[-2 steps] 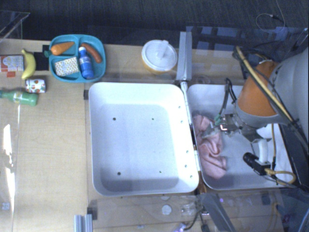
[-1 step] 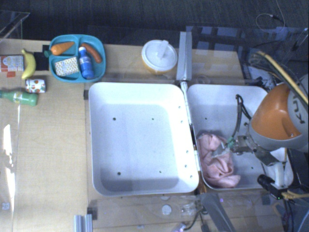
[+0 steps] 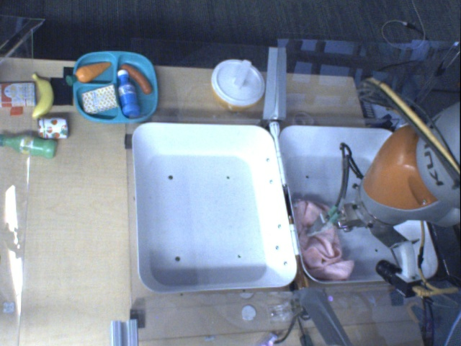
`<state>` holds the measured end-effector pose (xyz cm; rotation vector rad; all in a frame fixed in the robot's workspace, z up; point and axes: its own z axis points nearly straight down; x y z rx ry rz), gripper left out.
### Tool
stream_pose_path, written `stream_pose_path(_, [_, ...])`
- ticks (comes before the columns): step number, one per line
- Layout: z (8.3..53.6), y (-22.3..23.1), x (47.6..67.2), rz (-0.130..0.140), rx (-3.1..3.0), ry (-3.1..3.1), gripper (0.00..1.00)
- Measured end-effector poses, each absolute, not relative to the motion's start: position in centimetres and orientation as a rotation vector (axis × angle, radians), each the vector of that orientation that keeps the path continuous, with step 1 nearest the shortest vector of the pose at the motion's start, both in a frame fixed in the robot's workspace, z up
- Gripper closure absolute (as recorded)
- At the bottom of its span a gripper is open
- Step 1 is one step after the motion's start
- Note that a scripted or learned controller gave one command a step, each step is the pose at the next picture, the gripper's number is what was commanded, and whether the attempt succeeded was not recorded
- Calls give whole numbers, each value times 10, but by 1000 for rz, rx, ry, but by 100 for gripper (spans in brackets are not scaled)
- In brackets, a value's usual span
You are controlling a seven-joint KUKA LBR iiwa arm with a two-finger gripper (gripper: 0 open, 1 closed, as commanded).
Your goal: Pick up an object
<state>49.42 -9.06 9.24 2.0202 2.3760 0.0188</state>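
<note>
**A:** Orange band (image 3: 395, 175) sits highest, closest to the lens, so start there. What hangs under it?

**B:** The gripper (image 3: 333, 220), at the end of the arm reaching in from the right. It is low in the right bin (image 3: 317, 150). Wide or narrow, I cannot tell; the wrist and cabling crowd it at this slant.

**A:** Is anything in it?

**B:** Nothing I can see held. The pink cloth (image 3: 324, 251) is right at its tip, a crumpled heap against the bin's left wall, in the near corner.

**A:** So which way does the cloth lie from the gripper?

**B:** Mostly below and slightly left in the view. The tip overlaps the cloth's upper edge. Whether it touches or only hovers, I cannot say.

**A:** Long axis?

**B:** It runs roughly along the wall between the bins, far to near. The bulk bunches at the near end.

**A:** Then my guess is that the next move needs a small shift toward the near end, and down, to meet the thick part instead of the fringe.

**B:** Agreed, as a judgement. A soft heap should fold into the grip, though the wall just beside it leaves little room on that side.

**A:** Further out?

**B:** The left bin (image 3: 209, 139), then a white cup (image 3: 238, 83) beyond it and a blue tray (image 3: 153, 85) at the far left. All are well apart from the arm and not in play.
</note>
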Motion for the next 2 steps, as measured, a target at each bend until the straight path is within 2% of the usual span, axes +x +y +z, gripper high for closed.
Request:
stream_pose_path(1, [104, -88, 497, 28, 2014, 2378, 100])
stream_pose_path(2, [185, -23, 577, 5, 1902, 2496, 100])
